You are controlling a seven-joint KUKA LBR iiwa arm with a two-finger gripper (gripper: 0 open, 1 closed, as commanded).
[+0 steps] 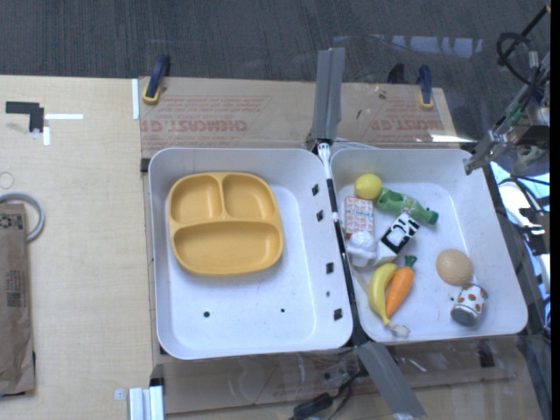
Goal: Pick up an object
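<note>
The gripper (516,134) hangs at the right bin's (499,234) far right edge; I cannot tell its state. The carrot (399,289) lies well apart, toward the near side.

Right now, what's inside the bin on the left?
The left bin holds a yellow divided plate, lying flat toward the back. Its three compartments look bare. Whatever lies beneath the plate is covered.
</note>
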